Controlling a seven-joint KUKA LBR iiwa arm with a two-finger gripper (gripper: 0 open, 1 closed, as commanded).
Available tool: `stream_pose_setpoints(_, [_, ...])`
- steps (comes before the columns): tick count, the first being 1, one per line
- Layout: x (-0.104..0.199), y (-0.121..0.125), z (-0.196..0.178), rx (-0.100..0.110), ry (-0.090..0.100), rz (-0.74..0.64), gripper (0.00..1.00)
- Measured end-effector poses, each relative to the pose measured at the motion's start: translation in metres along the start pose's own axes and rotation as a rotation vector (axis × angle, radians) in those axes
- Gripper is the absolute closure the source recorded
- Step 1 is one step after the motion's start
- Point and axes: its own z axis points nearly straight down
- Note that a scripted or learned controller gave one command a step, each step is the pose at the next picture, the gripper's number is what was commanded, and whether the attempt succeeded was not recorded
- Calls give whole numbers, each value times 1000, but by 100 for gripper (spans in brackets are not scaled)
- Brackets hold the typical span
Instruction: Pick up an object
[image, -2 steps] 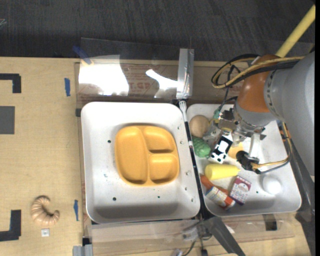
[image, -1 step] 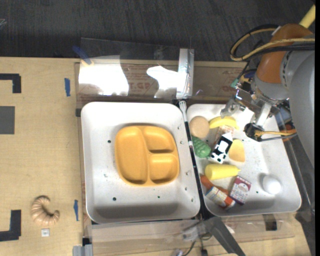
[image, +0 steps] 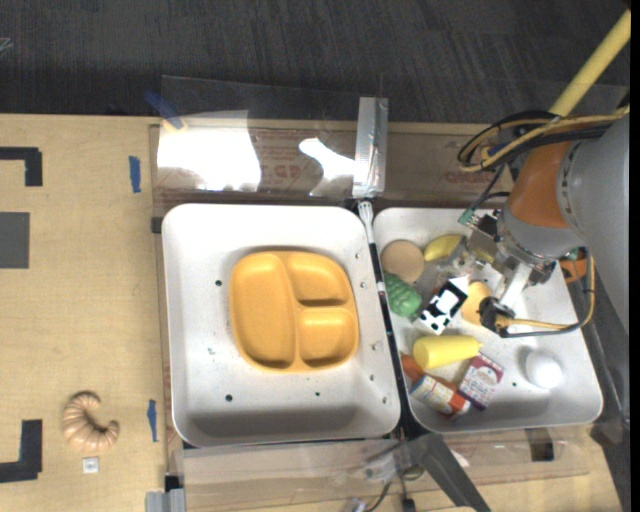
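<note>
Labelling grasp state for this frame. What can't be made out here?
- End effector: seen from above, the wrist covers its tips, so whether anything is gripped is unreadable.
- Black-and-white patterned block: contact with the end effector unclear; too small.
- Small red-and-white packet: print too small to read.
- Orange item at the right white bin's front: partly under the yellow cylinder.

Yellow divided tray in left white bin; croissant toy on tabletop, seven o'clock from bin
</note>
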Motion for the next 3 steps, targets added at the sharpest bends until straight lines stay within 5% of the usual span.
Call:
stream_pose_setpoints(1, [21, -31, 5, 3, -5, -499, 0])
stream_pose_setpoints(2, [38, 43, 9, 14, -7, -411, 0])
stream_pose_setpoints(3, [6, -22, 6, 12, -4, -723, 0])
